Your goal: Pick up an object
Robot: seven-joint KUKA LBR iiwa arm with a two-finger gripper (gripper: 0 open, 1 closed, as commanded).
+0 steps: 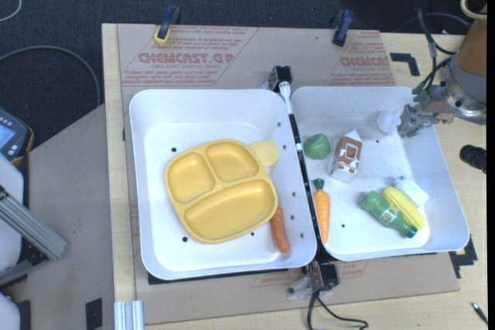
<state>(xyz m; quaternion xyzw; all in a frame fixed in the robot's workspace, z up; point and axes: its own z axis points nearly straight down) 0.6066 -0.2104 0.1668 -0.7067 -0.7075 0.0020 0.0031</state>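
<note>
In the right bin: a green ball (316, 145), a small carton (347, 155), a carrot (322, 212), a green bottle (384, 212) with a corn cob (404, 209) on it; any could be picked.
Spacing: mostly apart, leaving room to grip.
Tool (411, 120): over the right bin's (448, 189) far corner, near a clear cup (384, 122); finger state cannot be told.
Left bin (147, 166): yellow plate (222, 189), a second carrot (279, 233) beside it.

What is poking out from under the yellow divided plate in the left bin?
A pale yellow piece shows at the upper right edge of the yellow divided plate, apparently tucked under it. The plate covers the rest, so its shape cannot be told.
</note>
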